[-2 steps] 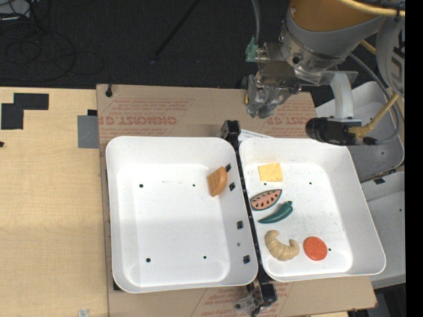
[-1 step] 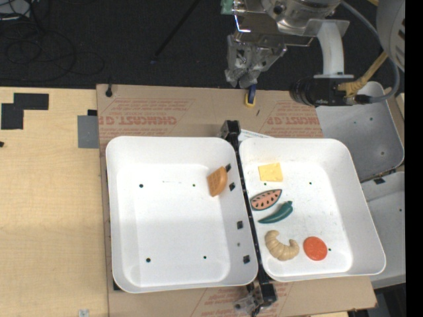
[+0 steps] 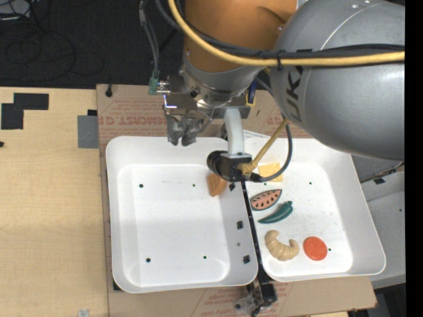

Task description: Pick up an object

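My gripper (image 3: 183, 136) hangs over the back rim of the left bin (image 3: 125, 177), with the grey arm and its orange band filling the top of the view. An orange-tan wedge (image 3: 217, 185) lies in the left bin against the divider, below and to the right of the gripper. In the right bin (image 3: 344, 203) lie a yellow piece (image 3: 271, 171), a watermelon slice (image 3: 266, 199), a green pepper (image 3: 278, 212), a beige croissant-like piece (image 3: 282, 247) and a red-orange disc (image 3: 315, 248). I see nothing in the gripper.
A white cylinder (image 3: 233, 136) and a black round fitting (image 3: 223, 164) with a yellow cable hang from the arm over the divider, partly covering the wedge and the yellow piece. A wooden bench top (image 3: 46, 197) lies to the left.
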`<move>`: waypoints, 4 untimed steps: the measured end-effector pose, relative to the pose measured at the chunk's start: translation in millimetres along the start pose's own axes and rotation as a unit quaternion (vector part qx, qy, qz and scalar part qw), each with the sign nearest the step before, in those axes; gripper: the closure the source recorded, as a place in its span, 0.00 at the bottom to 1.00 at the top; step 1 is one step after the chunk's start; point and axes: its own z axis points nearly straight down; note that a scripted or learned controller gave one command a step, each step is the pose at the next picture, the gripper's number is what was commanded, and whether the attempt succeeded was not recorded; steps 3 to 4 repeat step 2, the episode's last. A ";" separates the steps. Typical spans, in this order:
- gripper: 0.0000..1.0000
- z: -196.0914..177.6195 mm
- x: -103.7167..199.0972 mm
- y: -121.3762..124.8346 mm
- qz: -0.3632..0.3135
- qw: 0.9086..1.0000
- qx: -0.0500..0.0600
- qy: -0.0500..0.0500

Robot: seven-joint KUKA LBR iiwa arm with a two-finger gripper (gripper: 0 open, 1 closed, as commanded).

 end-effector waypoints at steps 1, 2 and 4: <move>1.00 74.3 -9.9 -66.2 0.003 1.000 0.000 0.000; 1.00 10.0 26.0 -44.3 0.001 1.000 -0.003 0.001; 1.00 10.0 26.0 -44.3 0.001 1.000 -0.003 0.001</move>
